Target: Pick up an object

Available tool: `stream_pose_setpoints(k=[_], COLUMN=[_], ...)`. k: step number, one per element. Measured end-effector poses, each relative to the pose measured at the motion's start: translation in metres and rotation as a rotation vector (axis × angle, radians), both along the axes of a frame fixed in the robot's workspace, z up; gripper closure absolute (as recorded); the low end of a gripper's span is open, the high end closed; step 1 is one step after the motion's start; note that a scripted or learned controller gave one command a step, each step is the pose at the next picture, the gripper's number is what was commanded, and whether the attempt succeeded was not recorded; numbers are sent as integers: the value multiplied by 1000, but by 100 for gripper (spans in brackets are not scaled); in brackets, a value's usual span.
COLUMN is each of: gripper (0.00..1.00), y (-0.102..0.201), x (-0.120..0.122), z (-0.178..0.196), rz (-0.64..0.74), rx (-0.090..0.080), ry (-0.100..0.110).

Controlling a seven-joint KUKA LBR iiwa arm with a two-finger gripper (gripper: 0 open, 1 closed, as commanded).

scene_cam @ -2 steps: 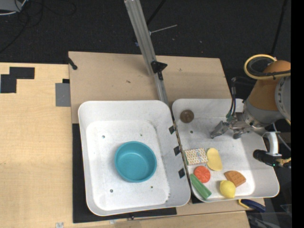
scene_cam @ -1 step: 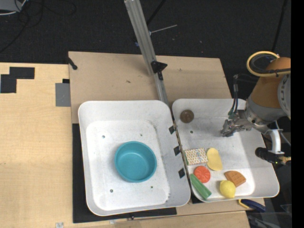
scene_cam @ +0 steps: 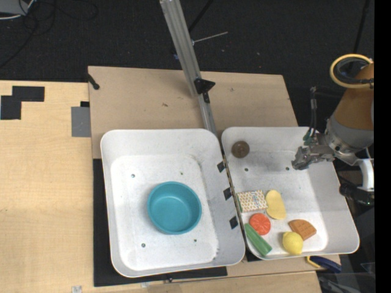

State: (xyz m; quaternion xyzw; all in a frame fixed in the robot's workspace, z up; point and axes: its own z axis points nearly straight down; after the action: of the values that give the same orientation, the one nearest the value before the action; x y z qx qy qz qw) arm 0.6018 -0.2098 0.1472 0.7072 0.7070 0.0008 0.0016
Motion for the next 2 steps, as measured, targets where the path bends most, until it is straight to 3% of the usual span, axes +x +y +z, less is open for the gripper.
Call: stream_pose_setpoints(k=[1, 2], gripper=[100, 100], y=[0, 46], x=[1, 8], z=[52, 60], rz=[0, 3], rx=[0, 1], ry=[0, 3])
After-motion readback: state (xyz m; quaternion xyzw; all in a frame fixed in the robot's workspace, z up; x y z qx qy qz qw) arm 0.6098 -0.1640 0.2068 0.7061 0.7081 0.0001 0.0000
